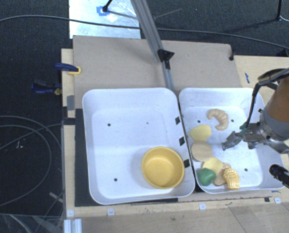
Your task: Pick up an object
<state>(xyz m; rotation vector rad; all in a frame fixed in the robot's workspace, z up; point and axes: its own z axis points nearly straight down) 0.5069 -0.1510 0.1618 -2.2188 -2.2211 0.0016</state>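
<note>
Overhead slanted view of the work area. The table (135, 62) has a bare tan top, with dark carpeted floor around it and several black cables (18, 144) looping across the floor off the table's left edge. A grey metal pole (152, 28) slants down from the far side and ends near the far rims of the bins. Blue-and-yellow clamps (67, 69) grip the table's left edge near its far corner.

Two shallow white bins sit side by side toward the table's near edge. The left bin (115, 115) holds a yellow bowl (163, 167), upright, in its near right corner. The right bin (241, 101) holds the small objects: a tan croissant-shaped piece (218, 118) toward the far side; a pale yellow piece (200, 132) and a beige round piece (201, 151) along the bin's left wall; and, in the near left corner, a cluster of a green piece (206, 176), a yellow piece (213, 165) and a ridged yellow-tan piece (231, 178), touching or overlapping one another.

The arm (282, 106) enters at the table's right edge and is cut off there. Its tool (230, 142) hangs over the right bin, between the croissant-shaped piece and the near cluster, just right of the beige round piece. The dark tips blur together; whether they are spread or pressed together cannot be told, and no object is seen between them. The identity of the small pieces is hard to make out.
</note>
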